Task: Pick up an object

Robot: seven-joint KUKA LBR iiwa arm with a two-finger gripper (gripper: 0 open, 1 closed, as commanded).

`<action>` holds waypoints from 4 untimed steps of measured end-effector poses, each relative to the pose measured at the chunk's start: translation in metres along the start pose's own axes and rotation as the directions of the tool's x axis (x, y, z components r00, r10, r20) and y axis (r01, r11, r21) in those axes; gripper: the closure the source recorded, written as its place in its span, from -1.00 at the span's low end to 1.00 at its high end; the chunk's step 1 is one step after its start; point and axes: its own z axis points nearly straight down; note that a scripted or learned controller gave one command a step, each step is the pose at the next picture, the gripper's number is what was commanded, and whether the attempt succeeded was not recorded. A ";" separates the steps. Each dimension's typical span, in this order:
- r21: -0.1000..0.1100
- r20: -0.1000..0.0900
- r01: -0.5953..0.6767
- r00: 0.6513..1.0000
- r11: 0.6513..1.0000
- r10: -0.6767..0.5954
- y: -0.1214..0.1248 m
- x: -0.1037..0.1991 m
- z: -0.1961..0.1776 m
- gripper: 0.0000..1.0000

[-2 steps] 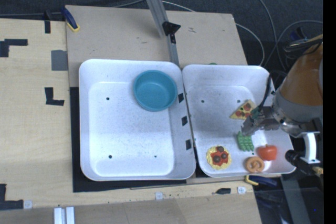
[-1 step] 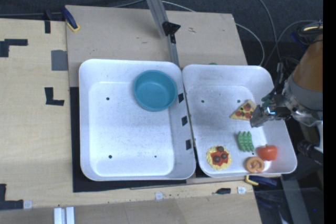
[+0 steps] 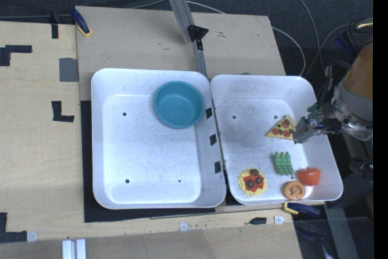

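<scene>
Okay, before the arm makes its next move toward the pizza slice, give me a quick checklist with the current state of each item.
1. Hand close to target: ok, it sits at the right edge of the pizza slice.
2. Slice held between the fingers: cannot tell, the contact is too small to read.
3. Slice free of neighbours: ok, the green piece lies apart below it.
4. Other items out of the way: ok, the tomato, donut and round pizza sit near the right bin's front edge.
5. Left bin uninvolved: ok, it holds the blue bowl.
</scene>
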 end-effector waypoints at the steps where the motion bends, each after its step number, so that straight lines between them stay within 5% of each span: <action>1: 0.003 -0.001 0.004 1.000 1.000 -0.004 0.010 0.049 0.013 1.00; 4: 0.003 -0.001 0.004 1.000 1.000 -0.004 0.043 0.218 0.024 1.00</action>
